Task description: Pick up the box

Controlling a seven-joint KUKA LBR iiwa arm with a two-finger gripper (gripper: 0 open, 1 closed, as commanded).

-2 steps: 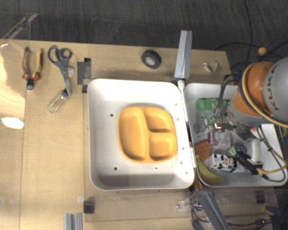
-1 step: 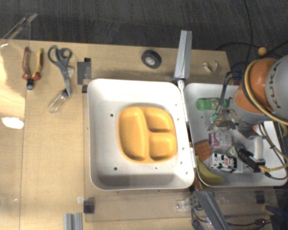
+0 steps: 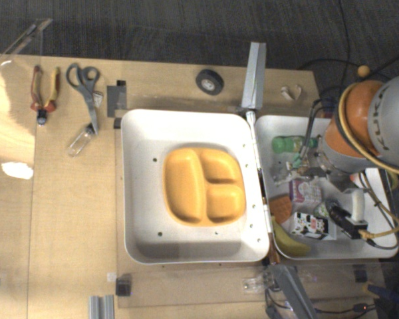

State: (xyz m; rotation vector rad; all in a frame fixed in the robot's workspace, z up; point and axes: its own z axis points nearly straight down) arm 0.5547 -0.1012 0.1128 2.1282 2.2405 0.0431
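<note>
We are looking down on two white bins sitting side by side on a wooden bench. The left bin is holding a single yellow divided tray, lying near its middle with bare white floor open on all sides of it.

The right bin is crowded. We are seeing a green bottle near its far left corner, a small box with a purple and white printed face near the middle, a brown item just left of it by the dividing wall, a black-and-white patterned carton nearer the front, and a banana lying against the front left corner. Print is showing on the box and carton, but it is too small for us to read.

The grey arm with its orange band is reaching in from the right over the right bin. The gripper is hanging just above the box's far edge; we cannot tell how it is set, nor whether it is touching anything.

Along the bench's far edge, scissors, red-handled pliers and a roll of black tape are lying well apart from the bins
</note>
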